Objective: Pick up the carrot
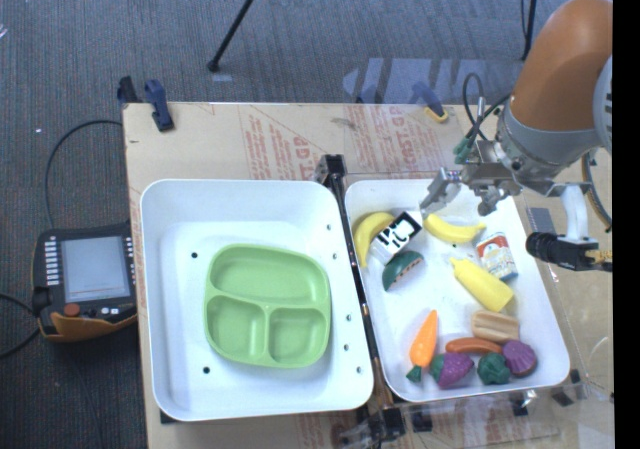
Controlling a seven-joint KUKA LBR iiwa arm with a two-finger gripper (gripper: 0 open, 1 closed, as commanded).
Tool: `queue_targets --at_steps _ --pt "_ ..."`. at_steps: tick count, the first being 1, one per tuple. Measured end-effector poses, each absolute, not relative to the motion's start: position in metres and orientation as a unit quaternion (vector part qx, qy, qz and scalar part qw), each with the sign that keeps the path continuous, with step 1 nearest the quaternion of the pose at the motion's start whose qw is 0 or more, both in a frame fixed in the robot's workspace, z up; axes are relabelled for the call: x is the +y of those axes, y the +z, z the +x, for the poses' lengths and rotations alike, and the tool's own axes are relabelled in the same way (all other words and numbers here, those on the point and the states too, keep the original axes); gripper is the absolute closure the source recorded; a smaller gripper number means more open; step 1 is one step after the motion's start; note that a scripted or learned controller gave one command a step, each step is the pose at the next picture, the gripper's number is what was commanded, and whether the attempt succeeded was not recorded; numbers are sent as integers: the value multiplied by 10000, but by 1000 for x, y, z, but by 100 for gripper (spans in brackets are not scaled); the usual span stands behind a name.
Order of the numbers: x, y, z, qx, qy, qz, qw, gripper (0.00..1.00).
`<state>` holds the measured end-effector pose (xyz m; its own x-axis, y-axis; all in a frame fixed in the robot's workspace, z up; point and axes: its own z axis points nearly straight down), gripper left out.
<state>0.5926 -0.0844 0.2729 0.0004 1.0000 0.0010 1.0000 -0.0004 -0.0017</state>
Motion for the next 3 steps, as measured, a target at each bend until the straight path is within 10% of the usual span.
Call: queue_targets --at_steps 2,3 --pt "-120 85 496 -7468 18 -6651 47 0" --pt "-121 94 496 -7430 10 -6692 51 100"
